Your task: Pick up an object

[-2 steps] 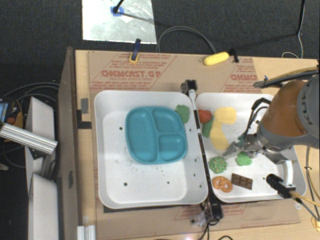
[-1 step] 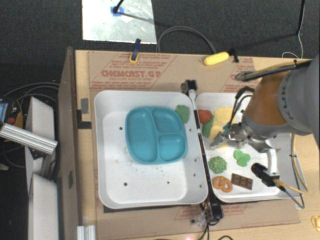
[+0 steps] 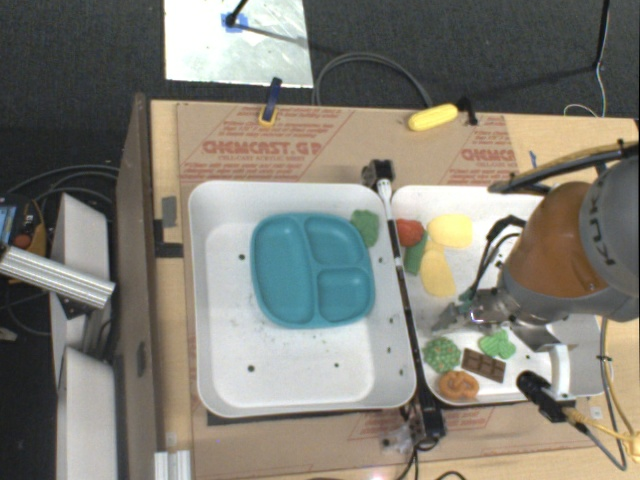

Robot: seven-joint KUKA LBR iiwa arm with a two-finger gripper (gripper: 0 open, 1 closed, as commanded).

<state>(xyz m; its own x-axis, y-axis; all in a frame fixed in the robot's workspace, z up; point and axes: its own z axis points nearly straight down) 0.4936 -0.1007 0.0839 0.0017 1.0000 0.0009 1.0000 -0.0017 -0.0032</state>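
Two white bins sit side by side on the worktop (image 3: 300, 138). The arm (image 3: 565, 253) reaches in from the right, bent low over the right bin (image 3: 470, 203), with the gripper (image 3: 470, 311) among the toy foods; its opening cannot be told. Near it lie a yellow piece (image 3: 437, 271), broccoli (image 3: 441, 353) and a brown block (image 3: 485, 366). A blue tray (image 3: 310, 270) fills the left bin (image 3: 225, 298).

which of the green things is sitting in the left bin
The green piece at the blue tray's upper right corner; the other green items lie in the right bin.
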